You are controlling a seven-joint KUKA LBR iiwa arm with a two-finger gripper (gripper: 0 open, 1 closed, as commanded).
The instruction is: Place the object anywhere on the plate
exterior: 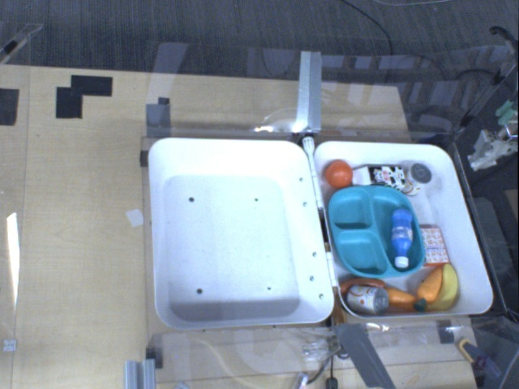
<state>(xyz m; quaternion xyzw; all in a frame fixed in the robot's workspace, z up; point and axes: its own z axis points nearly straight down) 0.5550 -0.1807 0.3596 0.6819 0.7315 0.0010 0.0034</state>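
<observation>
Camera view: right bin (456,205), teal divided plate (357,221).
Bottle (401,237): small, clear w/ blue label, white cap (nearest us), lying in plate's right compartment.

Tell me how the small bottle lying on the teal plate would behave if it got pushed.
The bottle lies on its side in a compartment of the plate, so it would probably roll. It looks small and clear, so likely light. Its smooth round body may slip in a pinch.
</observation>
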